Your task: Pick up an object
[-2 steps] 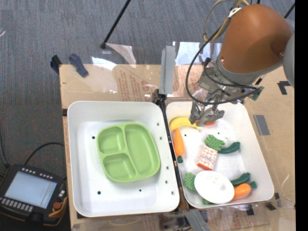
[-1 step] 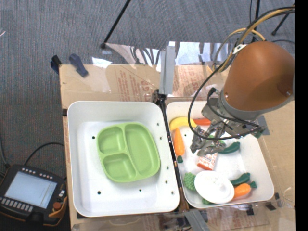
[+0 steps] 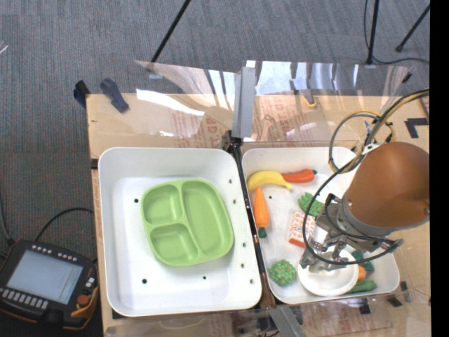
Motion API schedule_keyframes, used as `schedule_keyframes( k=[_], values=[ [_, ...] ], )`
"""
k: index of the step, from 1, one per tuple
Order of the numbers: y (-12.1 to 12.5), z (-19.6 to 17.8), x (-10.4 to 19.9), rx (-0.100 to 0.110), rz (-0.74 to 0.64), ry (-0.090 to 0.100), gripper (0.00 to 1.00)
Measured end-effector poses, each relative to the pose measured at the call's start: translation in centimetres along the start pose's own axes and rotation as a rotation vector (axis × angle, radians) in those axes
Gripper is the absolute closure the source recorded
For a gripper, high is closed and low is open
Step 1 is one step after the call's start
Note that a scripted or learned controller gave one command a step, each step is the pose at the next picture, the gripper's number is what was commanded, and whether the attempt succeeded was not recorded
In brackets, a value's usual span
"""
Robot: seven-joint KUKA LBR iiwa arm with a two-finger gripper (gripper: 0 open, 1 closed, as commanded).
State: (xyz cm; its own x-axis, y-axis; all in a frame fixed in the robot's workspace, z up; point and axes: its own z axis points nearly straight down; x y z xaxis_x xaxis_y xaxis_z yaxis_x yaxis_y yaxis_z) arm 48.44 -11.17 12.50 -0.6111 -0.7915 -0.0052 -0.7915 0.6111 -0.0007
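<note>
The arm's orange band hangs over the right bin, and my gripper points down just above a small white bowl at the bin's front. A red and white packet lies just left of the gripper. Also in this bin are a yellow banana, a red chili pepper, an orange carrot, a green broccoli piece and a green leafy piece. An orange and green item peeks out to the right of the bowl, partly hidden by the arm.
The left bin holds a green divided plate. A metal post stands behind the wall between the bins. Cables loop above the arm. A teach pendant lies on the floor at left.
</note>
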Motion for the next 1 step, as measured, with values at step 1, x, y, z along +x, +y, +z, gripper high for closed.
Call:
schedule_keyframes(
  k=[1],
  values=[
    [0.14, 0.08, 0.01, -0.003, -0.002, 0.003, 0.0]
  ],
)
